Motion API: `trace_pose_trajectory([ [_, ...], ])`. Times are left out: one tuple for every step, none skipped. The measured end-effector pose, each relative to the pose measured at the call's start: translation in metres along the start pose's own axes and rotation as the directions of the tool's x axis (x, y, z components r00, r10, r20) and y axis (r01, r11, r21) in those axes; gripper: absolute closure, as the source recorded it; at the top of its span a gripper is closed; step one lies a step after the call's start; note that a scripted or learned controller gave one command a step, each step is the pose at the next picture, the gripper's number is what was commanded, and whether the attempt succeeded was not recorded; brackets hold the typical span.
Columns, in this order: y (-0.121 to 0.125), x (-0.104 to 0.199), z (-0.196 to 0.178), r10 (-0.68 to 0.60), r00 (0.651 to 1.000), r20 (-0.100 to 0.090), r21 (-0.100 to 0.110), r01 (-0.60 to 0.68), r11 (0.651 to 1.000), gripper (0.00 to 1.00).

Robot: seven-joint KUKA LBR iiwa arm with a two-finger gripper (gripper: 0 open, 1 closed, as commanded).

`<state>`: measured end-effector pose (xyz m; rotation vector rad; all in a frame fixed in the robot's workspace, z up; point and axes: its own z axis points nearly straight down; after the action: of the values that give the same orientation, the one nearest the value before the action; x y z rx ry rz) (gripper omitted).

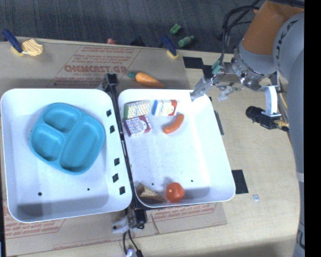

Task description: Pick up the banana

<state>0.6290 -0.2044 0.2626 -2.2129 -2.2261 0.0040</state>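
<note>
banana pick: a long reach across

the right bin [220, 162] holds other food. the gripper [199, 93] hangs at its 1 o'clock corner; open or closed, i cannot tell. a yellow piece [33, 48], likely the banana, lies far off at 10 o'clock. cross high, descend centred.

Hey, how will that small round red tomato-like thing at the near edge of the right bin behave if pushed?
Being ball-shaped, the small round red tomato-like thing would probably roll. It lies by the right white bin's near wall beside a brown lump, so it likely wouldn't travel far that way.
</note>
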Motion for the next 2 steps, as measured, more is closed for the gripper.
trace_pose_trajectory([
  [-0.066, 0.05, 0.066, 0.231, 0.973, -0.001, 0.003, -0.231, 0.973, 0.0],
  [-0.116, 0.107, 0.149, 0.104, 0.995, -0.001, 0.004, -0.104, 0.995, 0.0],
])
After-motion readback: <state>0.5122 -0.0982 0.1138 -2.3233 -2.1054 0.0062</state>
